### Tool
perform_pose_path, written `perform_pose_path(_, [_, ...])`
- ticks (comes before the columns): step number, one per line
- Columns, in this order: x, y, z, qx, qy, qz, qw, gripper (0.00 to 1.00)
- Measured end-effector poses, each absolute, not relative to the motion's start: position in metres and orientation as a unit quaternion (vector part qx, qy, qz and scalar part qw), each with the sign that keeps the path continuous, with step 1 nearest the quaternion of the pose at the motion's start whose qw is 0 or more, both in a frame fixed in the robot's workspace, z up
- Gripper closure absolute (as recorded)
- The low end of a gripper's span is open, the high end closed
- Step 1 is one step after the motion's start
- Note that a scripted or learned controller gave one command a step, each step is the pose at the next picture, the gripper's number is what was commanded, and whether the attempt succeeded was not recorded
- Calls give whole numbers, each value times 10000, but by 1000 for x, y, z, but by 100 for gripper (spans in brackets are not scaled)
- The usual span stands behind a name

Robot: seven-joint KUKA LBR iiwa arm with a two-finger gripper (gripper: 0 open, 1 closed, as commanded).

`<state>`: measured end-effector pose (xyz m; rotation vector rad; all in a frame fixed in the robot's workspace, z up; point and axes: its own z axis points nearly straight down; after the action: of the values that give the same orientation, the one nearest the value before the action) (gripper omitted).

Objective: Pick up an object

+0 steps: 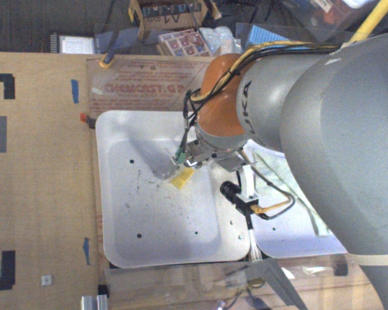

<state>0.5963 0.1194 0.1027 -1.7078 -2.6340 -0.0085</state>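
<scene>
gripper (183,165) low in left bin (116,225) | on yellow block (180,179) | grip state: cannot tell | lift not yet done

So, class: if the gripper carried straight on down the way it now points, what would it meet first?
Probably the small yellow object, which lies right under the gripper on the floor of the left bin. One view leaves the height between them unclear.
</scene>
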Motion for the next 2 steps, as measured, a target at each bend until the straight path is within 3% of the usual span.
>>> perform_pose_path(1, [591,132,109,-5394,-8419,-63,129,100])
perform_pose_path(2, [593,137,103,-6603,-7508,-80,128,100])
